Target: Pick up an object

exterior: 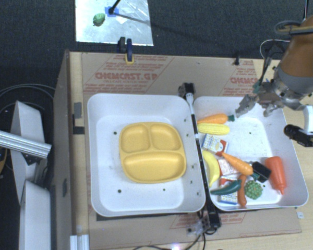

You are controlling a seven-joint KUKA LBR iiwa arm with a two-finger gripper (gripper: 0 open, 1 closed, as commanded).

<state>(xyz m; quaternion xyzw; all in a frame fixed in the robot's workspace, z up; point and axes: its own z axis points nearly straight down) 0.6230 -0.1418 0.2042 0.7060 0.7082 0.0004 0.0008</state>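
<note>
Pincer (255, 104) above the right bin's far edge, toys heaped at the near side.

The grey arm (302, 56) with its orange band comes in from the right, and the pincer hangs over the back part of the right bin (297, 163); its fingers look spread apart with nothing between them. Just to its left lies a corn cob (214, 120) with a yellow piece (214, 129) beside it. Nearer the front of that bin sit an orange carrot (237, 163), a red-orange pepper (277, 174), a green broccoli (254, 190), a banana (211, 168), a green chilli (225, 188) and small cartons (211, 142), crowded together. The left bin (101, 155) holds a yellow divided plate (151, 152) at its middle. Both bins rest on the bench (146, 72).
</note>
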